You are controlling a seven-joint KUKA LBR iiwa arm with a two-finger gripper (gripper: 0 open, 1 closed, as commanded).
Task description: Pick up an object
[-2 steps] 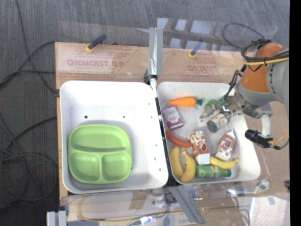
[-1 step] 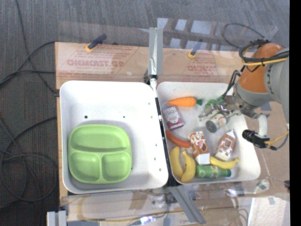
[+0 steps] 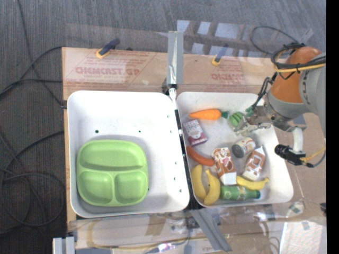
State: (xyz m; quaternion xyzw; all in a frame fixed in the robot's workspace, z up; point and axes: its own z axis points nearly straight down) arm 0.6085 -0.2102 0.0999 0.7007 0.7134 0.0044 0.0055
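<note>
Green bottle [image 3: 239, 193] and bananas [image 3: 205, 184] sit nearest us in the right bin [image 3: 283, 187]. We see the gripper [image 3: 249, 121] low at that bin's far right, over a green object [image 3: 236, 119] beside the carrot [image 3: 205, 114]. Fingers' state: can't tell. Green divided plate [image 3: 112, 172] lies in the left bin [image 3: 122, 107].

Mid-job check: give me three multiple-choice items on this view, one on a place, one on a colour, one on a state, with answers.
1. Where does the divided plate lie?
A. left bin
B. right bin
C. on the floor

2. What colour is that plate?
A. red
B. green
C. blue

3. Where is the gripper?
A. over the left bin
B. at the right bin's far right side, by the green item
C. over the bananas

Answers: 1 A, it sits in the left bin. 2 B, light green. 3 B, it hangs over the right bin beside the green item.
</note>
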